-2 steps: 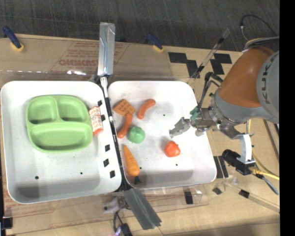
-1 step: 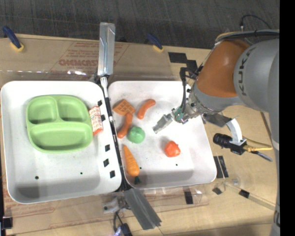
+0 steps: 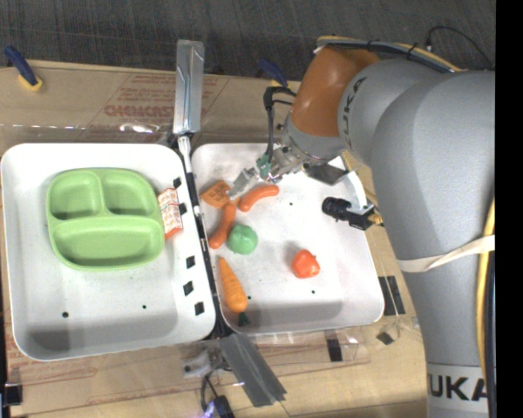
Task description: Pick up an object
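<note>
My gripper [image 3: 249, 179] reaches down into the back of the right bin [image 3: 349, 273], from the grey arm with the orange band. Its tip hangs just above and between an orange wedge-shaped piece [image 3: 214, 194] and a red-orange sausage [image 3: 258, 198]. I see nothing held in it. A slim orange carrot [image 3: 220, 225] lies beside a green ball [image 3: 241, 239] near the bin's left wall. A red pepper [image 3: 305, 264] sits in the middle right. Another carrot [image 3: 233, 286] lies toward the front left corner.
The left bin [image 3: 35, 320] holds a green divided tray [image 3: 105, 216] and a small red-and-white packet [image 3: 170, 213] against its right wall. A black-marked divider rim [image 3: 194, 259] separates the bins. The arm's bulk covers the bench's right side.
</note>
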